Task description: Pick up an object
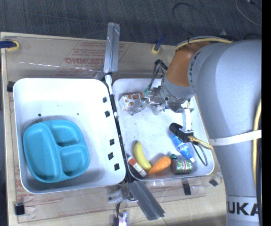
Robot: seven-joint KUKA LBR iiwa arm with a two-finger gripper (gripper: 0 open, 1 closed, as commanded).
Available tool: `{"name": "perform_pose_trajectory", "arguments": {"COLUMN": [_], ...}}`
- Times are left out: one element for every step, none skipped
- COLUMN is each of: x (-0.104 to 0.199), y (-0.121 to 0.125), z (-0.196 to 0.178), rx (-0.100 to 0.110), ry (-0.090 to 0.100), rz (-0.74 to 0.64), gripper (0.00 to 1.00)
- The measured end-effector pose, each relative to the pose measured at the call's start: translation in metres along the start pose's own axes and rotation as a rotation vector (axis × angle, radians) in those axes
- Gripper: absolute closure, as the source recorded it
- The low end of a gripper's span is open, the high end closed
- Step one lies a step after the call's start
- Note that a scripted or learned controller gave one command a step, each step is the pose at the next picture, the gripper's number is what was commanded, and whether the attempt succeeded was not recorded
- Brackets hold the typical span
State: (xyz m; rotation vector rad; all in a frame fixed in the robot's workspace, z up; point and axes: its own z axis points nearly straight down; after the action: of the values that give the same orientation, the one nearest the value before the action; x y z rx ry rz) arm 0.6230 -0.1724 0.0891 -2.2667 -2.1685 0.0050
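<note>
My end effector (pixel 147 102) sits low in the right bin's (pixel 149 131) far end, touching the snack packet (pixel 131 100) just left; finger spread: cannot tell.

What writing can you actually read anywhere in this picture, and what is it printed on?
"UKA": white letters on the grey arm at the lower right, cut off by the frame's edge.
Red print on the bench board behind the bins: reversed and too blurred to read.
Labels on the small packet and the can: too small to read.
</note>
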Motion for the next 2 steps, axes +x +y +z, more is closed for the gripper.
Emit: {"name": "perform_pose_trajectory", "arguments": {"x": [0.011,-0.040], "y": [0.028,-0.025], "z": [-0.003,-0.056], "rx": [0.014,0.000], "ry": [-0.011,0.000], "rz": [-0.147,-0.214], "gripper": [0.00,0.00]}}
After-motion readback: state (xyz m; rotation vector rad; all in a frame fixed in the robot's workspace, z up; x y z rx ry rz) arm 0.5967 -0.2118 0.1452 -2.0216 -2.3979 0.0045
